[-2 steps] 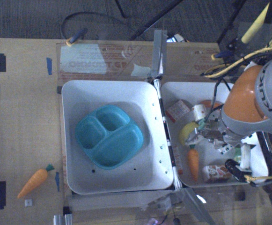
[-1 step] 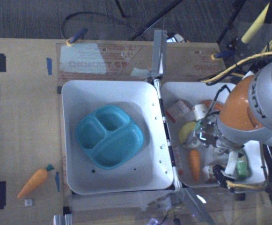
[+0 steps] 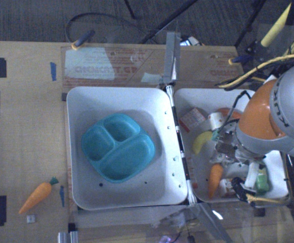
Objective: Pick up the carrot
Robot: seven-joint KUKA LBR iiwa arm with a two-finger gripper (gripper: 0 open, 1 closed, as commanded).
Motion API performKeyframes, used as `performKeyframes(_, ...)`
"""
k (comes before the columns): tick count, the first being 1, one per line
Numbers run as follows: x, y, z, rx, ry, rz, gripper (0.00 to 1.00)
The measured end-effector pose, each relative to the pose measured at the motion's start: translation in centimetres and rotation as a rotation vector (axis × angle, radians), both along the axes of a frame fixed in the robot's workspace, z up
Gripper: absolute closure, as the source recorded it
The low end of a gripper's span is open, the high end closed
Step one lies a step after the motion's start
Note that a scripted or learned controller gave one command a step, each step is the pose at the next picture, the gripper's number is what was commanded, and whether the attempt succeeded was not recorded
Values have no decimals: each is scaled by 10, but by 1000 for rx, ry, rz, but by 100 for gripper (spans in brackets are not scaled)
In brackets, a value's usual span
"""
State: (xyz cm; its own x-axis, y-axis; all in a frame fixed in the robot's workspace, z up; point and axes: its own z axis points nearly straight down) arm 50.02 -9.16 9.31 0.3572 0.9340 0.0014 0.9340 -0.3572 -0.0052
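Observation:
An orange carrot [image 3: 215,180] lies in the right bin [image 3: 278,161] near its front left corner, pointing toward the front edge. My gripper [image 3: 222,157] hangs just above the carrot's upper end, below the orange band of the arm [image 3: 260,120]. The wrist hides how the gripper meets the carrot. A second orange carrot with a green top [image 3: 36,196] lies outside the bins on the bench at the front left.
A blue divided plate [image 3: 118,147] sits in the left bin [image 3: 81,105]. The right bin also holds a yellow piece [image 3: 202,141], a red-and-white box [image 3: 192,119], a small can [image 3: 216,120] and a green item [image 3: 261,181], crowded around the gripper.

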Motion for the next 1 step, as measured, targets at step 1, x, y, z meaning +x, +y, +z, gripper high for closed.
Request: performKeyframes(1,1,31,88,-3,4,-17,100)
